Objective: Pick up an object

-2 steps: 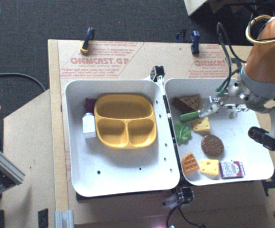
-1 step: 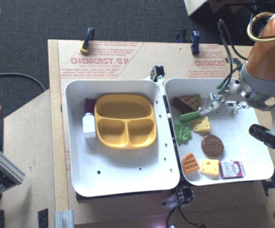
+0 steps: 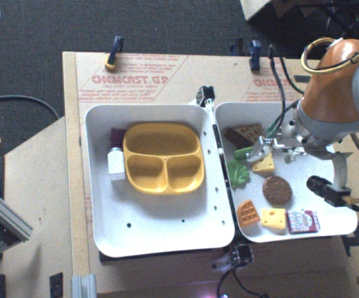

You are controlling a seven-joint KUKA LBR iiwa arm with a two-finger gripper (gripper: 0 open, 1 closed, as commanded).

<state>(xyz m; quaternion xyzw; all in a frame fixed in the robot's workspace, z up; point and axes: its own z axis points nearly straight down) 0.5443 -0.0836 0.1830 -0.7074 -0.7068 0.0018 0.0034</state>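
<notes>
While I looked down on the counter [image 3: 74,166], the left bin [image 3: 99,228] held a yellow divided tray [image 3: 163,158], with a small white bottle [image 3: 116,164] touching its left edge and a dark purple thing [image 3: 117,135] behind that. Beside it, the right bin [image 3: 328,225] held a brown waffle [image 3: 244,134], green leaves [image 3: 237,172], a cheese wedge [image 3: 264,164], a round brown patty [image 3: 277,190], an orange waffle [image 3: 248,213], a yellow cheese block [image 3: 273,218] and a pink packet [image 3: 303,221]. My tool [image 3: 259,151] hung just over the cheese wedge; whether it pinched anything I cannot tell.

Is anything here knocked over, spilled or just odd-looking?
Mostly tidy. The oddest thing: a small white bottle and a dark purple item sit squeezed between the yellow divided tray and the left bin's wall. Nothing looks spilled or broken.
</notes>
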